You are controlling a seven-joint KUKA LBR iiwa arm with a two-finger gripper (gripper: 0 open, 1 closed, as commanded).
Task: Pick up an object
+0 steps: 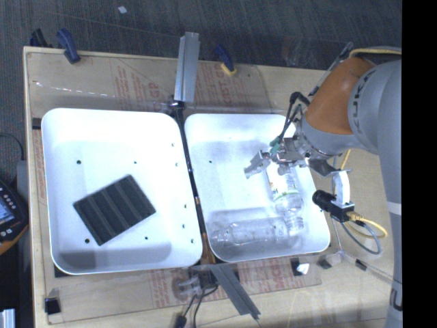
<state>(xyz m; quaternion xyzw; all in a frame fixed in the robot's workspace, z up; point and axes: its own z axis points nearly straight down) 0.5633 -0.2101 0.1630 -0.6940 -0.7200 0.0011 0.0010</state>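
at the right of the frame the grey arm reaches over the right bin, its gripper with fingers apart and nothing between them, above clear plastic bottles at the bin's lower edge, while a dark ridged slab lies in the left bin.

Hand over bottles

Arm cut off at right edge. Tool small and blurred; finger state indeterminate. Clear bottles in right bin merge together; count and outlines unclear.
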